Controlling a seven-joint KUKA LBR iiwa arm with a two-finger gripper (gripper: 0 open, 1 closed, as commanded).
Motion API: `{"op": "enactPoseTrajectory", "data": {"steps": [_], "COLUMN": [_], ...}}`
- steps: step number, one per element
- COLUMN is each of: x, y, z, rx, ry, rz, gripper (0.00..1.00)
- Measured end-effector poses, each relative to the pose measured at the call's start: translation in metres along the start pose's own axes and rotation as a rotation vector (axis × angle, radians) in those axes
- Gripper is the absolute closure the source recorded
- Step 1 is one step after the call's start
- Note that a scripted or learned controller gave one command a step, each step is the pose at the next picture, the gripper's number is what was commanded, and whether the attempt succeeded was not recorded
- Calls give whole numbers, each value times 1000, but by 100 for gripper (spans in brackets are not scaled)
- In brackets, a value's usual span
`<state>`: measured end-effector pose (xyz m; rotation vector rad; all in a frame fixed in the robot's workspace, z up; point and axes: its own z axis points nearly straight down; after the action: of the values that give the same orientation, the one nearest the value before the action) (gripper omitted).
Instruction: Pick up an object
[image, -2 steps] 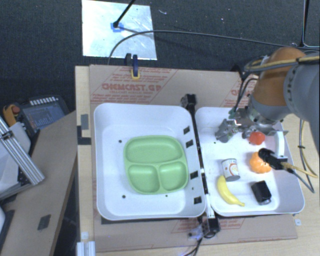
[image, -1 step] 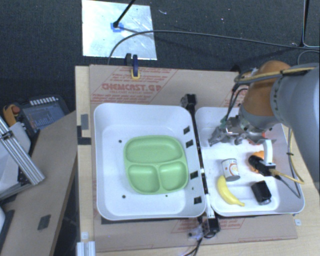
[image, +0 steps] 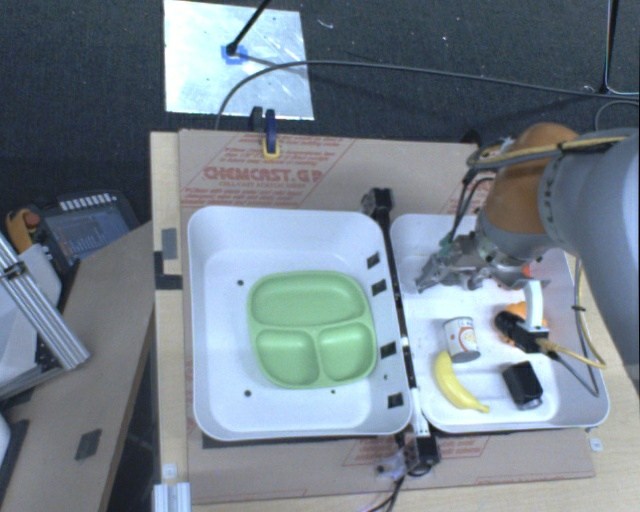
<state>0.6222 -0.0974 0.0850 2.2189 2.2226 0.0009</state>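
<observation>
Fingers (image: 431, 275): you see them low over the back half of the right bin (image: 415, 236), pointing toward the divider between the two bins. You cannot tell from this slant whether they are released or clenched, and you can make out nothing between them.
Arm (image: 592, 200): grey, reaching in from your right, with the orange band (image: 518, 200) just above the wrist, over the bin's back right corner.
Can (image: 460, 338): the nearest loose thing, a small pale tin with a reddish label, standing on the bin floor in front of the fingers and apart from them.
Banana (image: 458, 383): yellow, lying just in front of the can, close to the divider, its tip curving toward the front right.
Black block (image: 522, 384): lying on the bin floor to the right of the banana, near the front wall.
Left bin (image: 220, 262): you find a green plate (image: 308, 328) with three compartments lying flat near its middle, well apart from the fingers.
Surface: both bins sit side by side on a brown cardboard sheet (image: 270, 172) with red print, which shows behind the left bin.
</observation>
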Motion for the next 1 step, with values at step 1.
{"op": "enactPoseTrajectory", "data": {"steps": [1], "x": [0], "y": [1], "z": [-11], "rx": [-3], "ry": [0], "rz": [0], "gripper": [100]}}
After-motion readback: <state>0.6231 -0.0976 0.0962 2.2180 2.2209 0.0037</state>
